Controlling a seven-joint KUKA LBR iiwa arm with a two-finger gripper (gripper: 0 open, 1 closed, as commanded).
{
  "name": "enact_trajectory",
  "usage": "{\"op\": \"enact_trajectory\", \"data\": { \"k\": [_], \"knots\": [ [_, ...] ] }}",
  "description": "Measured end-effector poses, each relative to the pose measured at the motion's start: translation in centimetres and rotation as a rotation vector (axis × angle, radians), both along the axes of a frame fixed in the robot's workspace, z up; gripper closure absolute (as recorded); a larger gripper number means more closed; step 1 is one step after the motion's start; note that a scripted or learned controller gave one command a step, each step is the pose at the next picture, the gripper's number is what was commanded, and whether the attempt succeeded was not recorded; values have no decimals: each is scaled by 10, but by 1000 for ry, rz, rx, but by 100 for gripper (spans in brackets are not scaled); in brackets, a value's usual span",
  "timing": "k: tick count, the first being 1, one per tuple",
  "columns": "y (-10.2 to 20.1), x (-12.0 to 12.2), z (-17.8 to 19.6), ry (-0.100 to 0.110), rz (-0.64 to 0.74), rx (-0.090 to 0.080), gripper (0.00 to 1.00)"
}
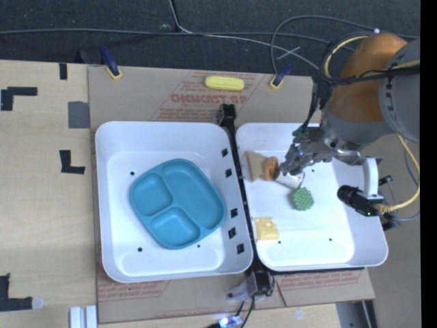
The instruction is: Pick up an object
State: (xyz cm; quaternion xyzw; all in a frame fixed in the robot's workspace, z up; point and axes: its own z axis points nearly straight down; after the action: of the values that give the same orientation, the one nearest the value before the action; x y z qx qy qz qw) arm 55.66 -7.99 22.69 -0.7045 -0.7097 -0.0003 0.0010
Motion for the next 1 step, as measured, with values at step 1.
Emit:
{"op": "enact_trajectory", "data": {
  "k": [1],
  "knots": [
    [42, 11, -3, 1, -2, -1, 100]
  ]
}}
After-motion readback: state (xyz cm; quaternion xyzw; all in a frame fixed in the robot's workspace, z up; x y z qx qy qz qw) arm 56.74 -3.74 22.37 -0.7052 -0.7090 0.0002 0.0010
